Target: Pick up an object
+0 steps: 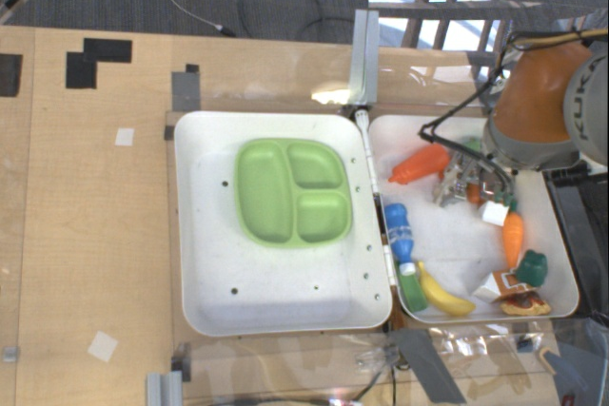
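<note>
Pincer (pixel 463 188) over right bin (pixel 447 247) (one banana (pixel 443 295), one orange bottle (pixel 419 165))

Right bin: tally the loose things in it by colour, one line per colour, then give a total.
Orange: 2, the bottle and the carrot.
Blue: 1, the blue bottle.
Yellow: 1, the banana.
Dark green: 1, the green piece.
Brown and white: 1, the small packet in the near right corner.
Total: 6. Small bits under the tool are too unclear to count.
</note>
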`<state>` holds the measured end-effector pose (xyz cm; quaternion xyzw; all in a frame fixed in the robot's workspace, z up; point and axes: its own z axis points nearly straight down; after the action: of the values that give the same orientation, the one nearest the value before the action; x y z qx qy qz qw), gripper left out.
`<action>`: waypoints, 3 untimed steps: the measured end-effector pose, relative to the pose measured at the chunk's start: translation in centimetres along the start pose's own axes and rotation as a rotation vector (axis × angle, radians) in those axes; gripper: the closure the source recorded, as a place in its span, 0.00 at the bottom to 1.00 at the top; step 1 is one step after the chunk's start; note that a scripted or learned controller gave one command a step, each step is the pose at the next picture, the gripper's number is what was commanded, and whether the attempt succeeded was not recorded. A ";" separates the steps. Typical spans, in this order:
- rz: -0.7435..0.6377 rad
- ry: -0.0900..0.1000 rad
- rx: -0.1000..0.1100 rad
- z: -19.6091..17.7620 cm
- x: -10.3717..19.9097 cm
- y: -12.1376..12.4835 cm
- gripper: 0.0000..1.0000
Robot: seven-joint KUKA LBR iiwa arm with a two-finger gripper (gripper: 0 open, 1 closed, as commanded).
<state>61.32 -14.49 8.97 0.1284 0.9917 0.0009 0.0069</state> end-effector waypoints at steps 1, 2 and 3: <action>0.143 0.001 0.002 0.2 -4.9 1.0 1.00; 0.162 -0.016 -0.001 -18.8 -4.1 1.9 1.00; 0.162 0.001 0.002 -17.8 -3.9 1.9 0.00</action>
<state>65.29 -13.65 26.84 0.2081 0.9781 0.0004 0.0060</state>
